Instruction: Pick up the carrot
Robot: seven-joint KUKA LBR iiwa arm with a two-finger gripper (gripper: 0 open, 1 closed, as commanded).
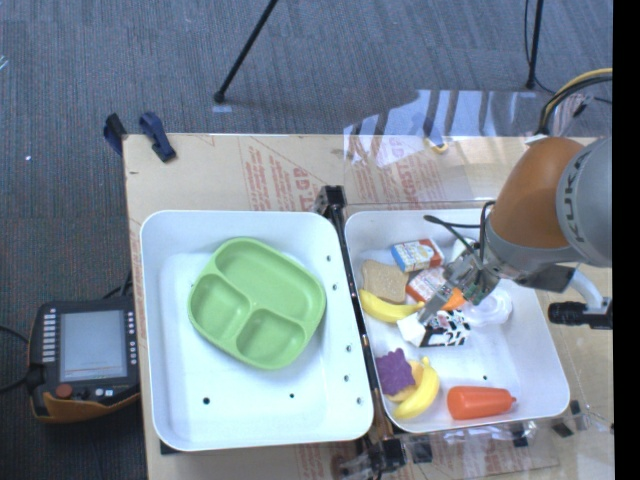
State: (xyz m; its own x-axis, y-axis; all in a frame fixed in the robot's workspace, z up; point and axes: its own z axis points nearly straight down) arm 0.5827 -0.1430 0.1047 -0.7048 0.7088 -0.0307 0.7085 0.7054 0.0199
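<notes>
**Gripper low among the clutter, carrot lying apart at the front of the right bin**

My gripper is down in the middle of the right bin, pointing toward the left side of the bench. From this angle I cannot tell how it is set or whether it has hold of anything. It sits right over a crowd of small items: a black-and-white cow-patterned carton just below it, a red-and-white packet just beside it on the left, and something white on its right.

The carrot lies on its side near the front edge of the right bin, well apart from my gripper, with bare bin floor around it.

By count, in the right bin: one carrot, two bananas (one banana along the left wall, another banana at the front left), one purple bunch of grapes touching the front banana, one slice of bread, one blue-and-orange box toward the back, plus the carton and packet.

In the left bin: one green divided plate with three compartments.

Around the bench: a handheld control pendant on the floor to the left, two clamps at the bench's back left corner, and tripod legs on the carpet behind.
</notes>
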